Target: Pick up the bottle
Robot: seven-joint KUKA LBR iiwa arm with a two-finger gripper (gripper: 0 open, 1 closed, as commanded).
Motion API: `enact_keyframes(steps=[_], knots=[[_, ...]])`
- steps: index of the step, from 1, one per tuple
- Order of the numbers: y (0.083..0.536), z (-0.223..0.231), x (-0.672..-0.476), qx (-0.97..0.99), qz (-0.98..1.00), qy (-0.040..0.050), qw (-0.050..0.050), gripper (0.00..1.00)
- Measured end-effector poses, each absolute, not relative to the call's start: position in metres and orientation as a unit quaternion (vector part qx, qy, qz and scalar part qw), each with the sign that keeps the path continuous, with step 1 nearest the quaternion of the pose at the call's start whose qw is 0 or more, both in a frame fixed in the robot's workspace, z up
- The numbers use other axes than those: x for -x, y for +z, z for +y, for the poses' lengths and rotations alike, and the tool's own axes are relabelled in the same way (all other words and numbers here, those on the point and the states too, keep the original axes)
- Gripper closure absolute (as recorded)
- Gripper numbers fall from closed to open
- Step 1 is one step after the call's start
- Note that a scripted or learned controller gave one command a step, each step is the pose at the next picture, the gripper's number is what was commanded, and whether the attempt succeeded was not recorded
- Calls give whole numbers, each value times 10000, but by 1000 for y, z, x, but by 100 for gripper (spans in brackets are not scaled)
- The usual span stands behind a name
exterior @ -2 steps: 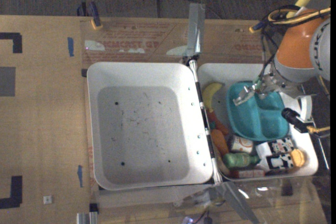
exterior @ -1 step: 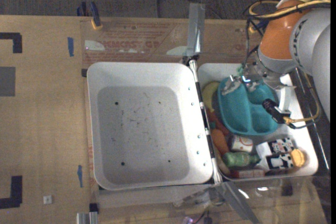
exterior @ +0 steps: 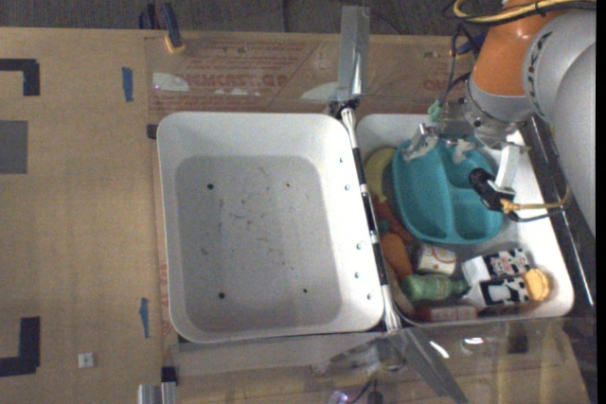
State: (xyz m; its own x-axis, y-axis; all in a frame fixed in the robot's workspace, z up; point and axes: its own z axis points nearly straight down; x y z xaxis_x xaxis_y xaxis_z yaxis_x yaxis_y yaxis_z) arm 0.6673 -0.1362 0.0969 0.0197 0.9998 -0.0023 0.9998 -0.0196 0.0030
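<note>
The gripper (exterior: 445, 145), grip state impossible to tell, sits at the teal tray's (exterior: 440, 194) 12 o'clock; the bottle (exterior: 431, 288) lies at the tray's 6, so approach low, avoiding neighbours.

The grey arm (exterior: 559, 61) reaches in over the right bin (exterior: 559, 293), its gripper (exterior: 445, 139) down at the teal tray (exterior: 440, 194). A green bottle (exterior: 431, 287) lies near the bin's front among small toys. The left bin (exterior: 180, 147) sits alongside.
</note>
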Motion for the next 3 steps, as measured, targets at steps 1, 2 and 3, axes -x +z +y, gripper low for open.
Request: enact_keyframes(steps=[1,2,3], knots=[[108,-135,-668,-7129,7013,3,31,100],[109,-135,-669,-7129,7013,7,36,0],[113,-107,-666,-7228,6910,-22,3,0]])
